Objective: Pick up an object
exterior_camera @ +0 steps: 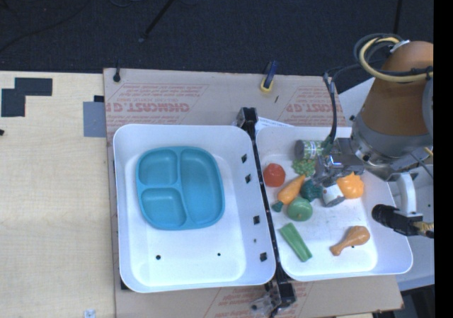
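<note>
Mirrored red print on the cardboard sheet [184, 100] was unreadable. The gripper [327, 180] hung over smooth plastic toy food [303, 196] in the right bin [396, 256].

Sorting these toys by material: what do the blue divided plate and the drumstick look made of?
The blue divided plate looks like moulded plastic with a smooth, slightly glossy finish: uniform colour, rounded compartment ridges. The drumstick looks like toy plastic, tan and smooth, though rubber can't be excluded.
</note>
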Controlling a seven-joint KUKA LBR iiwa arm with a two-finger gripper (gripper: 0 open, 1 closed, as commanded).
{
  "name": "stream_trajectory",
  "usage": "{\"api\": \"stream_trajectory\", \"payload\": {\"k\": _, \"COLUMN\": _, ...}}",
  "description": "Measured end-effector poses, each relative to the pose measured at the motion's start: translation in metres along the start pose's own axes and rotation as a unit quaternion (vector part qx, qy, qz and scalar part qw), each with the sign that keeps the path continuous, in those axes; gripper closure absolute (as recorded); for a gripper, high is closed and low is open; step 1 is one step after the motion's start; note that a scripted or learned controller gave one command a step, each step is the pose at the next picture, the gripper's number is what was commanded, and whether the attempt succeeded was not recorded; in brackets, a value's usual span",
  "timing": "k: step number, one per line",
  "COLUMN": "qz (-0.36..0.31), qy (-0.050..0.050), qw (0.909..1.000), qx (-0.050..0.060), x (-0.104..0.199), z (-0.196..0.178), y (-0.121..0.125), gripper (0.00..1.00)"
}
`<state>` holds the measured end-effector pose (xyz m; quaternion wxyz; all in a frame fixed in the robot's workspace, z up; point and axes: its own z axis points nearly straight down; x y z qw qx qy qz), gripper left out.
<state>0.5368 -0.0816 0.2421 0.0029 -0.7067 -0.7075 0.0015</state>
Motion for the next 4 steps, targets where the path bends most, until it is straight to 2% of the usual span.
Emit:
{"api": "stream_trajectory", "payload": {"k": 1, "qz": 0.0, "qy": 0.0, "qw": 1.0, "qx": 0.002, "x": 0.033, "z": 0.022, "y": -0.049, "gripper": 1.0}}
{"api": "stream_trajectory", "payload": {"k": 3, "qz": 0.003, "qy": -0.001, "qw": 1.0, "qx": -0.002, "x": 0.026, "z": 0.006, "y": -0.043, "gripper": 1.0}}
{"api": "stream_trajectory", "payload": {"k": 4, "qz": 0.001, "qy": -0.001, "qw": 1.0, "qx": 0.0, "x": 0.015, "z": 0.015, "y": -0.041, "gripper": 1.0}}
